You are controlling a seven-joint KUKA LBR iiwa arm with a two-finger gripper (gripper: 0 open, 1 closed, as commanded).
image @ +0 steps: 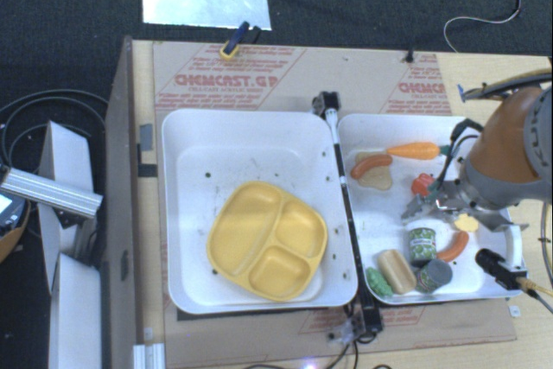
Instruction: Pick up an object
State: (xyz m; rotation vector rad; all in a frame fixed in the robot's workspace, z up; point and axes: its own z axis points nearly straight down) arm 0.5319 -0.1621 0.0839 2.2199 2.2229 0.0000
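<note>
- Left bin [186,186]: holding a yellow divided plate [266,240].
- Right bin [389,130]: carrot [413,151], sausage [371,163], green can [422,242], bread roll [397,270].
- Gripper [428,205]: low above the can; opening impossible to tell, nothing seen held.

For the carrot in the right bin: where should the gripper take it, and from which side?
Probably at mid-body, coming straight down. The carrot lies flat, long axis across the view, near the right bin's far wall, apart from the sausage. Fingers should close across its narrow width, one toward the wall, one toward the bin's middle. The green tip looks too thin to hold.
</note>
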